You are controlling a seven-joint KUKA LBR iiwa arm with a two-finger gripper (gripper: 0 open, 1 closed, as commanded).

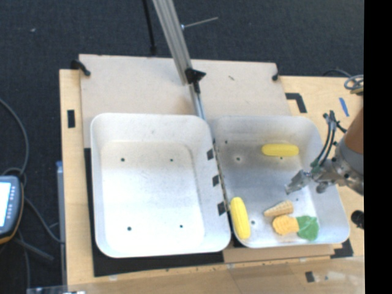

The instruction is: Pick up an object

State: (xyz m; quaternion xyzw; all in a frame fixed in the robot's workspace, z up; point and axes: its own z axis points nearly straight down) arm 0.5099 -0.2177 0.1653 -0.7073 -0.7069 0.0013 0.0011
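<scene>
A pale wooden bench (73, 182) stood on dark carpet, and a lighter board lay across its far half. Two shallow white bins sat side by side on it: the left bin (153, 185) and the right bin (269, 182). A slanted aluminium rail (174, 35) ran down to the seam between them.

All the objects lay in the right bin. A yellow banana-like piece (280, 150) rested near its far wall. A yellow corn cob (239, 217) lay against its left wall. Along its near wall sat a tan wedge (278, 209), a small orange-yellow corn piece (285, 225) and a green toy (308, 227) touching it.

The gripper (306, 179) hung over the right bin's right half, apart from every object, the wedge nearest. Its fingers looked spread, with nothing between them. The arm (352, 149) reached in across the right bin's right rim.
</scene>
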